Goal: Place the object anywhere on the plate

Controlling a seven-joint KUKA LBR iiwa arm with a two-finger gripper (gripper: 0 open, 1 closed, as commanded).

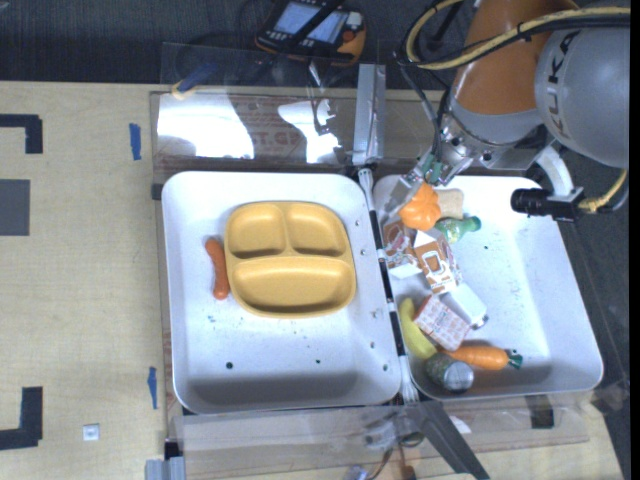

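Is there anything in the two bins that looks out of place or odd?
Yes. A toy sausage lies on the floor of the left bin, beside the yellow divided plate rather than on it. In the right bin, the toys are heaped against the left wall, a carrot among them.

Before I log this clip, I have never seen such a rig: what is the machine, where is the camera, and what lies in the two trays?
One camera looks down at a slant on a bench with two white bins side by side. The grey and orange machine at upper right is a robot arm; its end effector hangs over the far corner of the right bin, just above an orange toy. I cannot tell whether it holds anything. That bin holds a pile of toy food: packets, a carrot, a banana. The left bin holds a yellow divided plate with a sausage beside it.
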